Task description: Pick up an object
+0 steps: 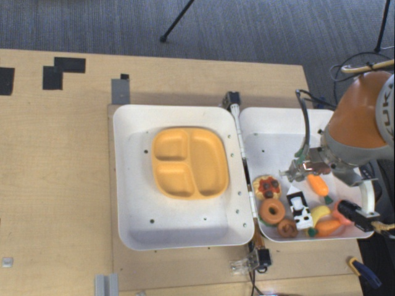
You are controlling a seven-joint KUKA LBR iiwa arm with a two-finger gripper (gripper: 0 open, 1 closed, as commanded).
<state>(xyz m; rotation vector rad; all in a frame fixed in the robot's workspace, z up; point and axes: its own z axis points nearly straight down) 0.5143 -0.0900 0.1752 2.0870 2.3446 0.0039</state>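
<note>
The toys sit bunched at the near end of the right bin (271, 128): a small carrot (318, 185), a pizza slice (268, 186), a glazed doughnut (272, 211) and a black-and-white block (299, 207). We judge the carrot likeliest; it lies just right of and below the gripper (300, 167), long axis slanting down-right. The finger gap we cannot tell. We read no writing. The left bin (133, 184) holds a yellow divided plate (188, 162).

1. A robotics lab is showing here: a plywood bench (55, 184) is carrying two white bins (179, 227) bolted side by side.
2. Grey carpet (259, 17) is lying beyond its far edge, with a black stand leg (185, 11) resting on it.
3. Black tape marks (62, 71) are sitting at far left.
</note>
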